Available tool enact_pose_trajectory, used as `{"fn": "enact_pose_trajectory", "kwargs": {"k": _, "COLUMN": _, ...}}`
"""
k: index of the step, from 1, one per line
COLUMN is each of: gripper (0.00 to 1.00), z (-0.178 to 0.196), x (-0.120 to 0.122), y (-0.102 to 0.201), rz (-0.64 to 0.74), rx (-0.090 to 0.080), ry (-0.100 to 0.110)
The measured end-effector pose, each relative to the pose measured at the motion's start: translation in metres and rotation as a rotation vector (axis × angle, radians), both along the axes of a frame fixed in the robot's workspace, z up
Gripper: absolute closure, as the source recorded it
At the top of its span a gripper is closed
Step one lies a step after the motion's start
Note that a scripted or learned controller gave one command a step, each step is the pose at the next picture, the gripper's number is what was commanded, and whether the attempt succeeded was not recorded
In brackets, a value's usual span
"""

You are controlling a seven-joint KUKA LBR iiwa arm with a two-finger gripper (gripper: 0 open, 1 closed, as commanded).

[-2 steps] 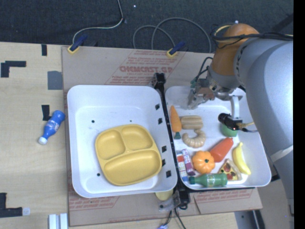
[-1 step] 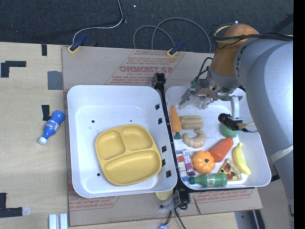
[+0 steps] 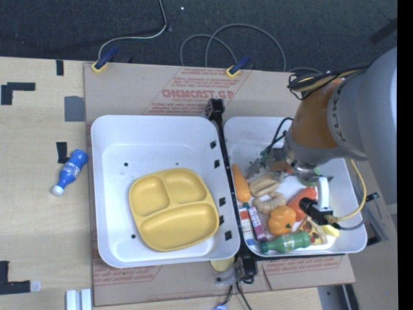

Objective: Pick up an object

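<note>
Now, where our arm is: we are hanging our grey arm with the orange band (image 3: 322,118) over the right white bin (image 3: 353,232).
Our gripper (image 3: 284,165): we are not seeing its opening, so we cannot tell.
Nearest thing: we are looking at the tan peanut-shaped toy (image 3: 263,186), just below-left of the gripper, lying longways left to right.
Beside it: the orange carrot-shaped toy (image 3: 241,185) is touching its left end.

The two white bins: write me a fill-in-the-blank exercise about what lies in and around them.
1. The yellow divided plate lies in the ____ bin.
2. The blue bottle lies on the bench, ____ of the left bin.
3. The green bottle lies along the ____ edge of the right bin.
4. The arm reaches down into the ____ bin.

Missing words: left; left; near; right
</note>
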State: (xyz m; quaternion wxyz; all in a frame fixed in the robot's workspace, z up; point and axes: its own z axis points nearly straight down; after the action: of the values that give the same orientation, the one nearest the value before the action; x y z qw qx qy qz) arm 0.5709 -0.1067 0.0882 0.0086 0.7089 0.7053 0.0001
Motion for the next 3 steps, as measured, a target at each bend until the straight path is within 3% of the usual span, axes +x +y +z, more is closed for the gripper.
{"fn": "enact_pose_trajectory", "kwargs": {"k": 1, "gripper": 1.00, "z": 0.010, "x": 0.002, "y": 0.001, "rz": 0.002, "rx": 0.003, "ry": 0.001}}
{"fn": "enact_pose_trajectory", "kwargs": {"k": 2, "gripper": 1.00, "z": 0.068, "x": -0.022, "y": -0.080, "rz": -0.001, "rx": 0.007, "ry": 0.010}}
{"fn": "enact_pose_trajectory", "kwargs": {"k": 3, "gripper": 0.00, "z": 0.064, "x": -0.021, "y": -0.074, "rz": 0.005, "rx": 0.012, "ry": 0.013}}
